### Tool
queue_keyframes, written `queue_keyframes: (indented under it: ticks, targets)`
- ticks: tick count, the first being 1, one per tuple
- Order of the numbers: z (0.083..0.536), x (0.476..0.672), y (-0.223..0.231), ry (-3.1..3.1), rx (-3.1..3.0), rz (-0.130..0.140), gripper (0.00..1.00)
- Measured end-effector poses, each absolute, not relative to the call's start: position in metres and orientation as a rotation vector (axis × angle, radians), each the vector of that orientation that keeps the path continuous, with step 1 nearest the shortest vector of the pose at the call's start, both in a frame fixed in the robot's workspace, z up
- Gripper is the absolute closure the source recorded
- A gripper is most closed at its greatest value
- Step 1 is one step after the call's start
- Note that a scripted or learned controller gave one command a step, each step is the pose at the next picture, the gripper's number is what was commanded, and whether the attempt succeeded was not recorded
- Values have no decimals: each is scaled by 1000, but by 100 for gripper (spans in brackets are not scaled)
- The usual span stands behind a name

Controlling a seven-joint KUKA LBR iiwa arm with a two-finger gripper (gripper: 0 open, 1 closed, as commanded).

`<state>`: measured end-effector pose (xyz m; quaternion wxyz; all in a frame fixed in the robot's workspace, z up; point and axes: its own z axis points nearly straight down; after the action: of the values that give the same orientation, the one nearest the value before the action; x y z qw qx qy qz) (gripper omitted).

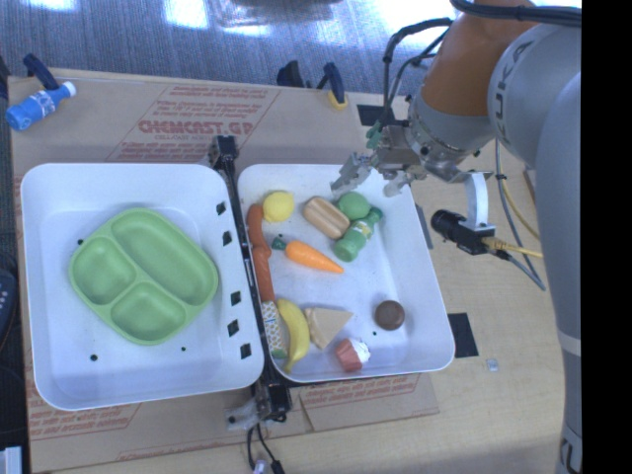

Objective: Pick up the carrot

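Note:
The orange carrot (310, 257) with a green stem end lies flat near the middle of the right bin (420, 275), pointing right and slightly down. My gripper (371, 179) hovers over the bin's far edge, up and to the right of the carrot and apart from it. Its fingers (349, 174) are spread open with nothing between them. A green round item (354, 204) and a green bottle (353, 241) sit between the gripper and the carrot.
Around the carrot lie a lemon (278, 205), a bun (325, 215), sausages (260, 250) along the left wall, a banana (292, 334), a tan wedge (327, 323), a brown ball (389, 314) and a red piece (349, 355). The left bin (49, 196) holds a green divided plate (143, 275).

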<state>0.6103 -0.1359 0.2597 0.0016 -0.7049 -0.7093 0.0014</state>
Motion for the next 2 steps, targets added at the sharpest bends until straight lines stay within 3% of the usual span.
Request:
queue_keyframes:
  ticks: [1,2]
  targets:
    - [133,592,-113,-2321,-2111,6,0]
    - [93,596,-97,-2672,-1659,5,0]
